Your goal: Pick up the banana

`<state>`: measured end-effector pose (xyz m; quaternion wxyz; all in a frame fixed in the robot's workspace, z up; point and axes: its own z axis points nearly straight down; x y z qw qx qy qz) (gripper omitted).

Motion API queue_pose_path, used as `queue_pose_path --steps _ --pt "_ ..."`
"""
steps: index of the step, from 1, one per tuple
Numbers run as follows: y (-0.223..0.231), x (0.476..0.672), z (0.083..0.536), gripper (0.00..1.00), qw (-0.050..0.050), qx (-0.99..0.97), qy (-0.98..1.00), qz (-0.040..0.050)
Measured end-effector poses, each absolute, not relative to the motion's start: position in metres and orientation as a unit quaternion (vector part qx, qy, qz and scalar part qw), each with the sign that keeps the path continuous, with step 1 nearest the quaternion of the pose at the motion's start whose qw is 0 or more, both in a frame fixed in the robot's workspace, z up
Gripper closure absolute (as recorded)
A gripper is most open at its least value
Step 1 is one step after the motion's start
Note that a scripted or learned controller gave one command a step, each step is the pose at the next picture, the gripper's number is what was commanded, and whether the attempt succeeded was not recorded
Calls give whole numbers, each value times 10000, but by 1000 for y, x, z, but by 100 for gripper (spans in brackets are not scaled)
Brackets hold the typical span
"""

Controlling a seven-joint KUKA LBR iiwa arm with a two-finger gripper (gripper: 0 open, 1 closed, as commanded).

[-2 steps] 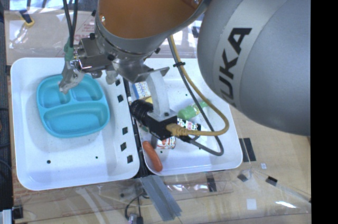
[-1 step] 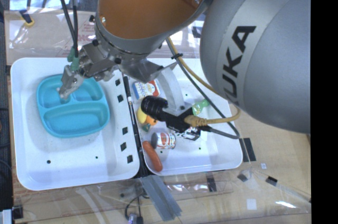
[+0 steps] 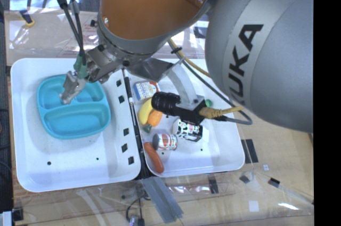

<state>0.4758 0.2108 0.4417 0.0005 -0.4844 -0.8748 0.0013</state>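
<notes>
The banana (image 3: 144, 111) is yellow and lies in the right bin (image 3: 224, 158), close to the divider between the two bins. Its right side is partly covered by a black cylinder (image 3: 169, 103) and an orange item (image 3: 155, 118). My gripper (image 3: 71, 89) hangs over the left bin (image 3: 32, 166), above the upper left part of a blue divided plate (image 3: 74, 113). It is well to the left of the banana, and I see nothing yellow at its tip. The big grey and orange arm covers the top and right of the view.
Around the banana in the right bin lie a white and blue carton (image 3: 144, 89), a small can (image 3: 165, 141), a red-orange sausage-shaped item (image 3: 154, 159), a black and white packet (image 3: 189, 131) and a green bit (image 3: 208, 104). A cable (image 3: 229, 112) crosses that bin.
</notes>
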Motion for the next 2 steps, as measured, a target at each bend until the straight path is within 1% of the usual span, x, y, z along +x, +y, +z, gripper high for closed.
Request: queue_pose_path --steps 1,2 --pt "211 476 442 0 8 -3915 -9202 15" --pt "213 476 442 0 5 -3587 -9335 12"
